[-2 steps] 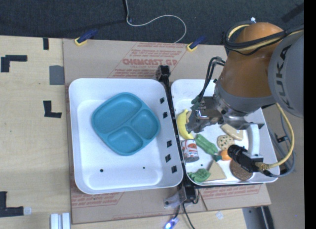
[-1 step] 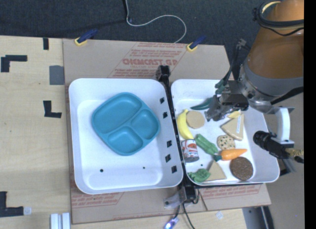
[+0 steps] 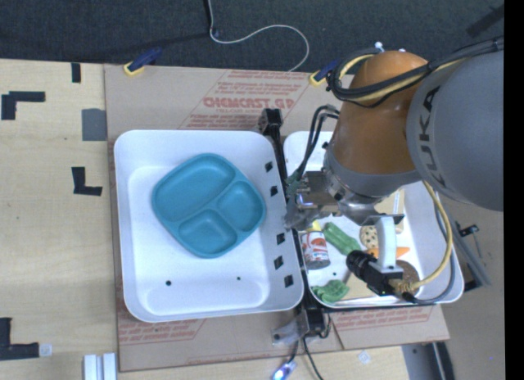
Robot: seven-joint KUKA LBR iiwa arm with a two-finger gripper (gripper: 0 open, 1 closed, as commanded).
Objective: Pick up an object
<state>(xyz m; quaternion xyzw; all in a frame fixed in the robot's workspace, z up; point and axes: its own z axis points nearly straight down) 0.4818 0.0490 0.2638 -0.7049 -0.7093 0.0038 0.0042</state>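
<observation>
Dark carpet [image 3: 98,2] runs along the top, with a thin white cable [image 3: 246,38] looping across it; below lies the wood-toned tabletop [image 3: 49,231], marked with black shapes; a cardboard sheet [image 3: 237,100] with red print sits on it under both bins.

The arm [image 3: 385,124], grey with an orange band, reaches in from the right and hangs over the right bin [image 3: 427,231], covering much of its upper half. The left bin [image 3: 131,231] lies just beside it, their inner walls touching or nearly so. A blue plate [image 3: 209,205] with three compartments rests flat in the left bin, toward its upper middle; the lower part of that bin's floor is bare white.

The claw [image 3: 307,205] is low over the left side of the right bin, close to the wall between the bins; whether it is wide or narrow cannot be told, and nothing can be seen held in it.

The small things all lie in the lower half of the right bin: a can [image 3: 316,250] with a red and white label, just below the claw; a long green piece [image 3: 341,237] right of the can; a speckled round piece [image 3: 370,236] and an orange piece [image 3: 388,249] further right, close together; a leafy green piece [image 3: 332,291] near the bottom wall, below the can.
</observation>
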